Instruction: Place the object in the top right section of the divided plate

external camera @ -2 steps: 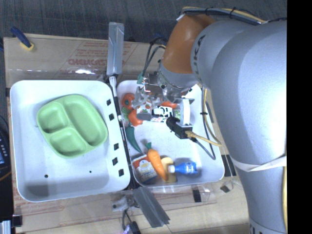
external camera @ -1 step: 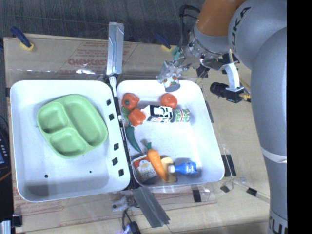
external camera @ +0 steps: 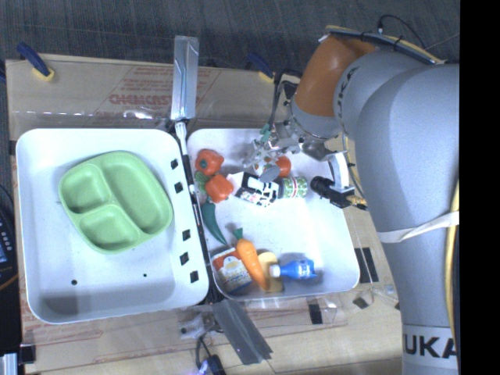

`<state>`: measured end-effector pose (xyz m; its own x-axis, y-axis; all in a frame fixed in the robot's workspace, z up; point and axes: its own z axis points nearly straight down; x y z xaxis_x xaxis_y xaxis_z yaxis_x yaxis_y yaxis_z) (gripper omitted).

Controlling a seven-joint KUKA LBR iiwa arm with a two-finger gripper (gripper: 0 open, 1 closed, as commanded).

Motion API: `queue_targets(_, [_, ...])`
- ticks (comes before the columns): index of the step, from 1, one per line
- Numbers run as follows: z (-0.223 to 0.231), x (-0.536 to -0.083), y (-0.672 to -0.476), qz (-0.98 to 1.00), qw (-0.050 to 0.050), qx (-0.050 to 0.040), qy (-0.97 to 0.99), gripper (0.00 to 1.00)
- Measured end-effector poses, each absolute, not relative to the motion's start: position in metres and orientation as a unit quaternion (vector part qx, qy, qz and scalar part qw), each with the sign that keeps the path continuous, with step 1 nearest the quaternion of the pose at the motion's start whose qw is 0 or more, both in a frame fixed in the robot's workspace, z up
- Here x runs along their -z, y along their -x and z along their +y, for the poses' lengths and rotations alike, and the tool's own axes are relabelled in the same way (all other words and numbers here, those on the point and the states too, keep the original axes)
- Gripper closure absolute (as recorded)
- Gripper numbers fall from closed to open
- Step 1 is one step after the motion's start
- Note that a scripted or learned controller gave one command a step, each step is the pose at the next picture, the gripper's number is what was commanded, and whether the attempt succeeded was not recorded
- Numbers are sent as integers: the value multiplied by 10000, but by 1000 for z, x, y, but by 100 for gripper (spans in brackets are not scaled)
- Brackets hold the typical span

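The green divided plate [external camera: 117, 200] lies in the left bin [external camera: 47, 287], with nothing in its three sections. My gripper [external camera: 268, 153] hangs low over the back of the right bin [external camera: 336, 233], far to the right of the plate. Just below it are a black-and-white patterned box [external camera: 258, 189], a small orange-red piece [external camera: 283, 164] and a green-labelled can [external camera: 295, 187]. The wrist hides what lies directly beneath it.
Two red peppers [external camera: 212, 175] and a dark green vegetable [external camera: 212, 221] lie by the right bin's left wall. At its front are a carrot [external camera: 251, 261], a blue bottle [external camera: 297, 269] and a small packet [external camera: 231, 270]. A metal divider [external camera: 184, 80] runs between the bins.
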<state>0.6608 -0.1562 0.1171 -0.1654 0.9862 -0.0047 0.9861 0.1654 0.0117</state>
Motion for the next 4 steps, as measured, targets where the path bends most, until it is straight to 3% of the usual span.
queue_targets(1, [-120,-109,-665,7228,119,-56,-6910,100])
queue_targets(2, [-43,-194,-658,7402,1,-7,-6724,100])
queue_targets(3, [-86,-191,-634,6451,-27,25,-7641,100])
queue_targets(4, [-91,-159,-605,7083,-23,16,-7059,100])
